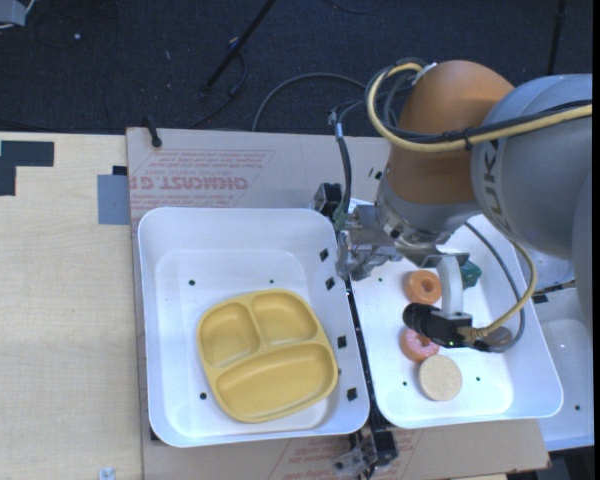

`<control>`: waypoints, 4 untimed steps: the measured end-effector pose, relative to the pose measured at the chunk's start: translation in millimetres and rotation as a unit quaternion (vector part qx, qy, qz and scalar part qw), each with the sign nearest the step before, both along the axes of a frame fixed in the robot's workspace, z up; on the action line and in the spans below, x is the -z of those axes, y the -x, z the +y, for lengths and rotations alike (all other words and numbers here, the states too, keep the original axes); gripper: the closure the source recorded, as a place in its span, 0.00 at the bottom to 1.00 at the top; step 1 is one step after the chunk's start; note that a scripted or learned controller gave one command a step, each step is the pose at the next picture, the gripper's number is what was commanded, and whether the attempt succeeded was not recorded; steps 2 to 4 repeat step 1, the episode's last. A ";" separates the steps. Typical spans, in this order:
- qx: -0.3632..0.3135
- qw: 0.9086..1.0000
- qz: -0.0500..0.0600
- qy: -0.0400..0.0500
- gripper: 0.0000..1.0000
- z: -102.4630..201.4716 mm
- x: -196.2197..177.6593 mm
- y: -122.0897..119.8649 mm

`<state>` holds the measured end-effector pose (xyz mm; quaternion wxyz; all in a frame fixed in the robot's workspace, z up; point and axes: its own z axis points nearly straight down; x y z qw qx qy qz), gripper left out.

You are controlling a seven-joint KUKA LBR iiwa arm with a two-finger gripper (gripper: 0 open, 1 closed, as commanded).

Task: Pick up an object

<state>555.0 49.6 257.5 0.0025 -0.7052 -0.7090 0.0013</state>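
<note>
In the right bin (525,388) lie an orange ring (421,287), a pink ring (416,346) and a tan round disc (441,377). A teal object (468,268) peeks out near the arm. The grey arm with its orange band (435,138) hangs over the bin's back left part. My gripper (365,251) is low at the left wall of that bin, beside the divider, left of the orange ring. A black part with a cable (438,325) covers the top of the pink ring. I see nothing held.
The left bin (180,238) holds a yellow divided plate (268,354). Both bins rest on a cardboard sheet (200,173) on the wooden bench. Cables loop on the dark floor behind.
</note>
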 end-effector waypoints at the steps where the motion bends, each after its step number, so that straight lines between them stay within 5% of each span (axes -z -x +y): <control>1: 0.000 1.000 0.000 0.001 1.00 49.2 10.5 -4.9; 4: 0.000 1.000 0.000 0.001 1.00 49.2 10.5 -4.9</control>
